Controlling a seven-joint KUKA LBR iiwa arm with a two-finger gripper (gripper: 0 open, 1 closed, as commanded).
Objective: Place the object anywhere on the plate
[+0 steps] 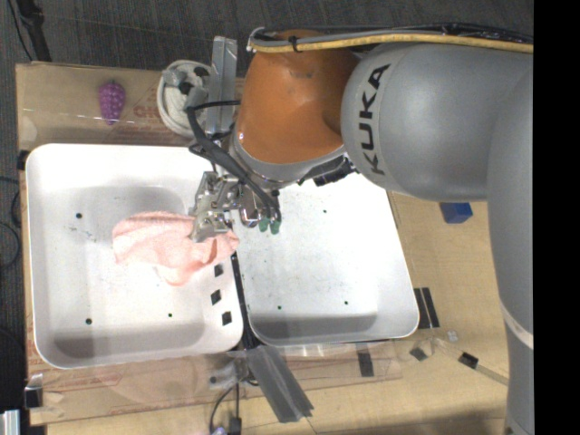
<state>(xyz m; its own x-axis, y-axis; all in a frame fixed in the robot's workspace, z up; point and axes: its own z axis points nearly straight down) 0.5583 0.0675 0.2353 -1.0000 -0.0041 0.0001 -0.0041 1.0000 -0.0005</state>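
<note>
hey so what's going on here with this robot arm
A grey KUKA arm with an orange wrist band reaches in from the right and has its gripper down at the right end of a crumpled pink cloth lying in the left white bin. The gripper sits right against the cloth, near the wall shared with the right bin, but whether it actually grips the fabric is hard to tell. A purple object sits on the bench beyond the bins.

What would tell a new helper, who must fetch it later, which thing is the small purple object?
Start at the left white bin and look past its far rim to the brown bench surface. The small purple object lies there, near the upper left corner, left of a white coiled thing. Its knobbly, grape-like purple body sets it apart from the pink cloth inside the bin.
</note>
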